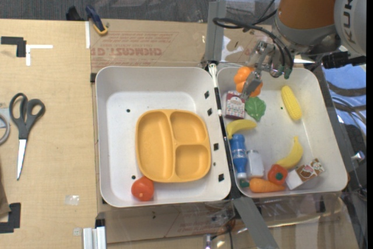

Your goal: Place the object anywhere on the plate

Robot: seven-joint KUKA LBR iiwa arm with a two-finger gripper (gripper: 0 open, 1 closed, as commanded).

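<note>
A yellow three-compartment plate [173, 144] lies in the left bin [116, 96] with nothing on it. A red tomato [142, 189] rests beside the plate at the bin's front left. My gripper [254, 80] hangs low over the back left corner of the right bin [326, 125]. It sits right against an orange fruit [244, 75], which it partly covers. Just below it are a small red and white box [234, 106] and a green vegetable [255, 108].
The right bin also holds a corn cob [291, 102], two bananas [241, 125] [291, 154], a blue bottle [238, 154], a carrot [263, 186], a red pepper [277, 174] and a small carton [308, 171]. Scissors [23, 119] lie on the bench at far left.
</note>
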